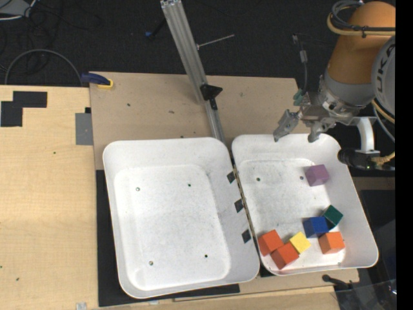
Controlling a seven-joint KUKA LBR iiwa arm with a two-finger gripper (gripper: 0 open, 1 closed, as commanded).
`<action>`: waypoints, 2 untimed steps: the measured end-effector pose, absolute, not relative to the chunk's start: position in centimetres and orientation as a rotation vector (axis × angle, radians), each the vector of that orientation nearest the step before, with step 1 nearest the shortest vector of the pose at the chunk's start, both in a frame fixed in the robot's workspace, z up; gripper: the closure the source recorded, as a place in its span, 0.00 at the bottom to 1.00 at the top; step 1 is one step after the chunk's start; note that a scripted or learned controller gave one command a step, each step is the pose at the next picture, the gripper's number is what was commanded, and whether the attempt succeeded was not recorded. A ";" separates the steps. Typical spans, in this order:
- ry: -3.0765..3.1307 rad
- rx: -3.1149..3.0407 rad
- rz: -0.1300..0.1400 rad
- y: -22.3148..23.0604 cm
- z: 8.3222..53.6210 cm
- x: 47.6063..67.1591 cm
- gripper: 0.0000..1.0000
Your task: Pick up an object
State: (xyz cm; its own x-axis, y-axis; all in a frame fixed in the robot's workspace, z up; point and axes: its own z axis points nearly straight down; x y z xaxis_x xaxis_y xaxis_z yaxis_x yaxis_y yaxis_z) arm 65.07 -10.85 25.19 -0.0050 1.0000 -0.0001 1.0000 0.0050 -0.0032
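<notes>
In the camera view we see the arm reaching in from the right, its gripper hanging above the far rim of the right bin. Its two fingers are spread wide apart, and we see nothing between them.

The blocks all lie in the right bin. A purple block sits alone toward the far right side, near the gripper but apart from it. The others cluster at the near end: a green block touching a blue block, an orange block just beside the blue one, and a yellow block between the blue block and two red-orange blocks that touch each other by the near rim.

The left bin lies just beside the right one, joined by dark clips. A metal bar slants across the bench behind both bins.
</notes>
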 end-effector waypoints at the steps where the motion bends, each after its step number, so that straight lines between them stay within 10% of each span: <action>1: -2.226 -2.214 0.004 -10.8 25.2 65.1 0.00; 2: -2.226 -2.214 0.004 -10.8 25.2 65.1 0.00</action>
